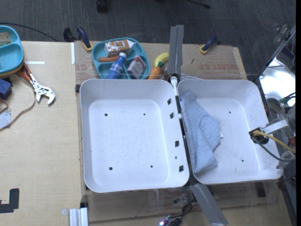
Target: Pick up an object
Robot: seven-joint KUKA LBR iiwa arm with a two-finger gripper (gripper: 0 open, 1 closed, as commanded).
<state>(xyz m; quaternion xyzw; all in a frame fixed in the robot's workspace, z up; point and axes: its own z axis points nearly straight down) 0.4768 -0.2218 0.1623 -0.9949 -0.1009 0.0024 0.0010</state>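
Lying: grey cloth in right bin | hand grip: cannot tell

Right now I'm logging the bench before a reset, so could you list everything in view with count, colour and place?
bins: two, white, side by side at the middle of the bench.
cloth: one, grey-blue, crumpled along the left side of the right bin.
tray: one, teal, divided, behind the left bin; it holds a blue bottle, a small box and other small items.
banana: one, yellow, right of that tray.
wrench: one, silver, on the bench at far left.
second tray: one, teal, at the left edge, partly cut off.
clamps: two, blue and yellow, on the bench's far edge.
robot parts: metal fittings and a yellow-tipped cable at the right bin's right rim; too unclear to tell what they are.
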